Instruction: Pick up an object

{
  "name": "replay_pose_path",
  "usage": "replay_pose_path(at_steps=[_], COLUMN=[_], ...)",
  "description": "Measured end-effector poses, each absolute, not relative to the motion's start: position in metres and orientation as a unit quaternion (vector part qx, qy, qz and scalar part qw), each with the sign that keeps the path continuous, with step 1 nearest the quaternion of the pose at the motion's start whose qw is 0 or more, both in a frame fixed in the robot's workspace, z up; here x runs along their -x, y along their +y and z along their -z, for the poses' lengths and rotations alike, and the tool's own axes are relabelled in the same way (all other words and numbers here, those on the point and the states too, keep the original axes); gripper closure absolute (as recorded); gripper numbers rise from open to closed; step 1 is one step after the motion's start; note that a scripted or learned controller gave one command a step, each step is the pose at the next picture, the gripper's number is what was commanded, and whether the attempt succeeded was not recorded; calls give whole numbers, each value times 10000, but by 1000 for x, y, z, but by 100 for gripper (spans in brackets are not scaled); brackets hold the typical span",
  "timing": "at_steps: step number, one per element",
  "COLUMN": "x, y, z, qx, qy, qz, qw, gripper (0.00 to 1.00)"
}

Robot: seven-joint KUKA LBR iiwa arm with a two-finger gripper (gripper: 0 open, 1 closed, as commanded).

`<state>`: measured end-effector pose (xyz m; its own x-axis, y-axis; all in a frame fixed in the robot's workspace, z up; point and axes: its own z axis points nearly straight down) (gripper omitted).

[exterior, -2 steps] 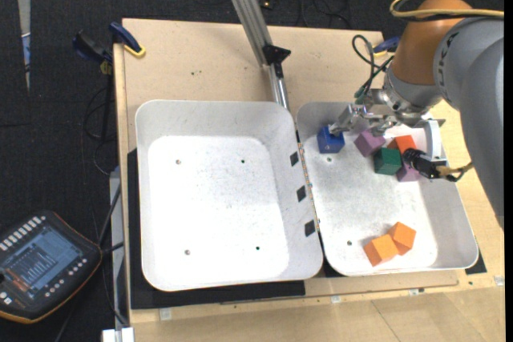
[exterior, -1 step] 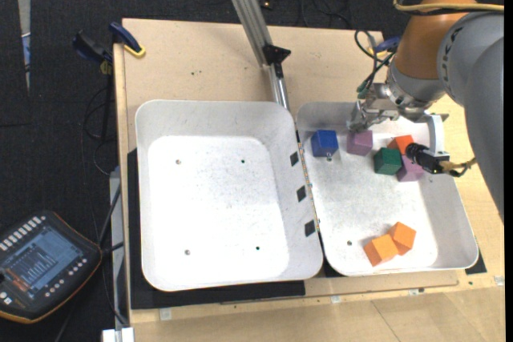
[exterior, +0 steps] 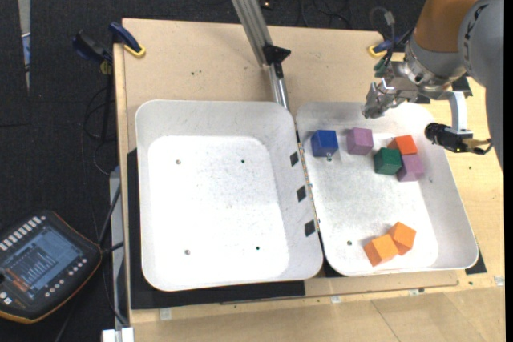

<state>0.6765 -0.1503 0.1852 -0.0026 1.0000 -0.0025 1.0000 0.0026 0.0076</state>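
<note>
Camera view: the gripper hangs over the right bin's far edge, can't tell its state. Nearest grab is the purple cube, just toward the camera and slightly left; blue cube sits further left.

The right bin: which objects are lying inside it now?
Inside the right bin lie a blue block, two purple blocks, a green block and three orange blocks. The gripper covers part of its far edge.
</note>
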Motion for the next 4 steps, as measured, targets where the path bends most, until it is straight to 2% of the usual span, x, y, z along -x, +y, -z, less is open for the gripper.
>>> replay_pose_path(at_steps=[1, 2, 3, 4], x=[-678, -678, -658, -648], y=[-150, -150, -95, -51], z=[-240, -208, -204, -214], qx=[-7063, -7061, -7047, -7047], qy=[7079, 7081, 7095, 7095], qz=[-22, 9, -3, -3], qw=[40, -3, -9, -7], gripper=[100, 100, 100, 100])
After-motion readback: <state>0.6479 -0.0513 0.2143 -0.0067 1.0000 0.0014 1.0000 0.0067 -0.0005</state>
